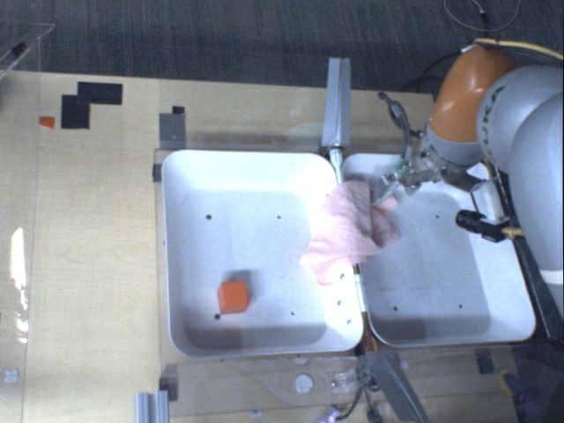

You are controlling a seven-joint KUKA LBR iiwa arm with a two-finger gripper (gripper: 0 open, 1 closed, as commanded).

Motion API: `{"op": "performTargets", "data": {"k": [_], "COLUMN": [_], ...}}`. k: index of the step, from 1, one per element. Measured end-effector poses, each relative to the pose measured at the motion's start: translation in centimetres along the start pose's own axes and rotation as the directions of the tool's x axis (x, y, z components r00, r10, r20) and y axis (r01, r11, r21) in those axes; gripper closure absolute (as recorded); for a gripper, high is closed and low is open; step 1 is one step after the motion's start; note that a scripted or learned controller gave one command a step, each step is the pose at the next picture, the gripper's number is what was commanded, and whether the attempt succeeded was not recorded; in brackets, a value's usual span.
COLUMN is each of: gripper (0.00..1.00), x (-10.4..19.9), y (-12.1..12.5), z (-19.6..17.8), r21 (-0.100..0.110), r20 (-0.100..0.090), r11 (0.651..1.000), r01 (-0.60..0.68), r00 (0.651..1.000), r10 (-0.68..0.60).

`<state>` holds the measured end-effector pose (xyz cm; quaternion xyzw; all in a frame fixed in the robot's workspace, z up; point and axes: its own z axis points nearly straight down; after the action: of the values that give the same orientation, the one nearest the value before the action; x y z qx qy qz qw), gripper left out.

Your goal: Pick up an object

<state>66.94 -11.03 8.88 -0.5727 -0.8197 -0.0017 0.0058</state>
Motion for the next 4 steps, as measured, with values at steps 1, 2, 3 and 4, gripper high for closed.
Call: {"op": "performTargets", "data": {"k": [1, 2, 3, 4], "gripper": [1.00, 1.00, 0.00, 0.00], "x": [-0.2, -1.8, -1.8, 2.1], "y": [0.4, -1.7, -1.8, -3.3], "z": [-1.4, -0.3, -0.3, -0.2], "r21": [-0.017, -0.010, -0.009, -0.012], "r20": [0.015, 0.019, 0.018, 0.023], "r11": [1.000, 0.983, 0.983, 0.955], "r01": [0.005, 0.181, 0.181, 0.295], "r00": [1.000, 0.983, 0.983, 0.955], "r10": [-0.005, -0.181, -0.181, -0.295]}}
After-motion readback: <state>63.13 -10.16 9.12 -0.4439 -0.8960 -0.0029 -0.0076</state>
